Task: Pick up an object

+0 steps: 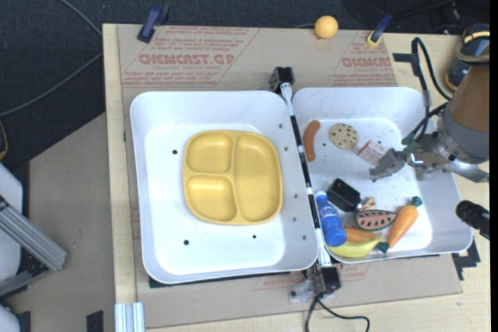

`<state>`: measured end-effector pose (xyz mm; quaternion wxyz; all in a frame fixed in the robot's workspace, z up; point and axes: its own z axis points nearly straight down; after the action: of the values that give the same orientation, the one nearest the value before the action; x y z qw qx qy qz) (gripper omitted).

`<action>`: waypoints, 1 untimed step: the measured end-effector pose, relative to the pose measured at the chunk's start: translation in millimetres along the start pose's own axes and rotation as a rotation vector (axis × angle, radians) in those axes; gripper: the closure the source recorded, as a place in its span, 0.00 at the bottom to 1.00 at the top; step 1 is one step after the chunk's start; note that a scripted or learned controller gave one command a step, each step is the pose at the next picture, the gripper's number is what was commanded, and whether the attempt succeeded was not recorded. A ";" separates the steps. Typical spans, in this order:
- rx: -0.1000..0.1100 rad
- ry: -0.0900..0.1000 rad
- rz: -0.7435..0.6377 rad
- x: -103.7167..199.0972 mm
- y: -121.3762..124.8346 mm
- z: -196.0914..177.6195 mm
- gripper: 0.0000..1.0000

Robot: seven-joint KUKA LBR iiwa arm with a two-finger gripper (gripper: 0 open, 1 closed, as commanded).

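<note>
Banana, watermelon slice, carrot, blue bottle heaped at right bin's near edge. Gripper mid-bin beside wrapper, jaws released, empty; apparently lining up a grab.

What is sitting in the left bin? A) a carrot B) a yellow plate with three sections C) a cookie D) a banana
B: the yellow plate with three sections lies in the left bin; the banana, cookie and carrot lie in the right bin.
</note>
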<state>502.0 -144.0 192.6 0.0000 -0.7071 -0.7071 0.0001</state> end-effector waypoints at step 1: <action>0.002 0.002 -0.001 38.8 47.7 71.6 0.00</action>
<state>549.7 -105.1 121.0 0.0014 -0.7069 -0.7073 0.0003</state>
